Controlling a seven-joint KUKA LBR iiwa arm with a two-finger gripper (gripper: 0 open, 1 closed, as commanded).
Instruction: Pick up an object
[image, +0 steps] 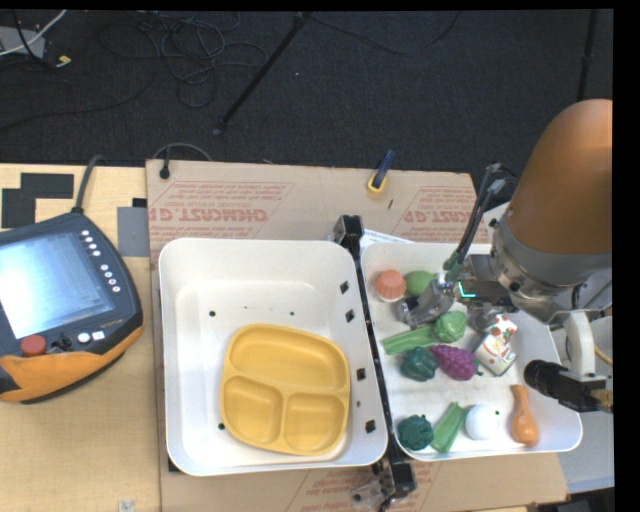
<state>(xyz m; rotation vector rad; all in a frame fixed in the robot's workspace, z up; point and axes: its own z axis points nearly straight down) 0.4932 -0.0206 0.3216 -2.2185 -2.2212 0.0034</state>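
Note:
The right bin holds several toy foods. A pink round piece and a light green ball lie at its far left. My gripper hangs low over the bin's far middle, just in front of them. A green lump and a long green piece lie directly under and in front of the gripper. Nearer the front are a dark green pepper and purple grapes. I see nothing lifted off the bin floor.
A small white and red carton, an orange piece, a white ball, a green stick and a dark green floret fill the bin's front right. The left bin holds a yellow divided tray. A teach pendant lies at the far left.

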